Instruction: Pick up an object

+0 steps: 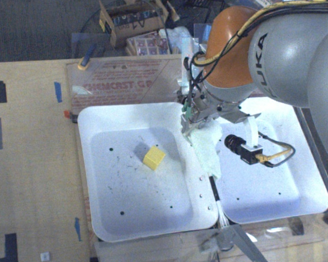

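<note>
My gripper (187, 118) hangs over the ridge between the two bins, near their far edge. A pale white cloth (208, 148) trails down from its fingertips and lies along the inner edge of the right bin (292, 197). The fingers are shut on the cloth's top end. A small yellow block (153, 158) lies alone in the middle of the left bin (100, 177), well left of the gripper.
The arm's orange band and grey body cover the far part of the right bin. A clear plastic sheet (122, 88) lies on the bench behind the left bin. Boxes and clutter stand beyond the bench's far edge.
</note>
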{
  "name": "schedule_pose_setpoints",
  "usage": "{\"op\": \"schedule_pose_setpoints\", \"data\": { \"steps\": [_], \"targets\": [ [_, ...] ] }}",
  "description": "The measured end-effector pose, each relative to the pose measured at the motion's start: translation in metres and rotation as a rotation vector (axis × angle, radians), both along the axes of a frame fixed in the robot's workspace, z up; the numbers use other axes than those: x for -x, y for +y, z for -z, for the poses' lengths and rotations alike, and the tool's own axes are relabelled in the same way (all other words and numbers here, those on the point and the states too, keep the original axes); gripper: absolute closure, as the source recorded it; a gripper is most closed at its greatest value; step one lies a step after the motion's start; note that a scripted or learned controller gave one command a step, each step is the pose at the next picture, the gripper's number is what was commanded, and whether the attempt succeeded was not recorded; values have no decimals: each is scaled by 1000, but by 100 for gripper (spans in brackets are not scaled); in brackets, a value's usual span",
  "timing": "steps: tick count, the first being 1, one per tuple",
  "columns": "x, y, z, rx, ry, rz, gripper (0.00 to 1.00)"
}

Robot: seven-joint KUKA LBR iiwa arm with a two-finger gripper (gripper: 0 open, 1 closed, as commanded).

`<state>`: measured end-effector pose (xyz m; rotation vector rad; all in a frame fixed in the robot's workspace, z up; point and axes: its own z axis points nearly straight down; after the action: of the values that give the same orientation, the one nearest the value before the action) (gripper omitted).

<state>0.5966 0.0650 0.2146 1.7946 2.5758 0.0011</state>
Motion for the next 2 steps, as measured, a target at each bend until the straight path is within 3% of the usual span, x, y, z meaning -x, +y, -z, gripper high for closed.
{"op": "schedule_pose_setpoints", "data": {
  "steps": [1, 2],
  "targets": [
    [23, 57, 23, 0, 6, -105, 100],
    [21, 56, 14, 0, 4, -102, 100]
  ]
}}
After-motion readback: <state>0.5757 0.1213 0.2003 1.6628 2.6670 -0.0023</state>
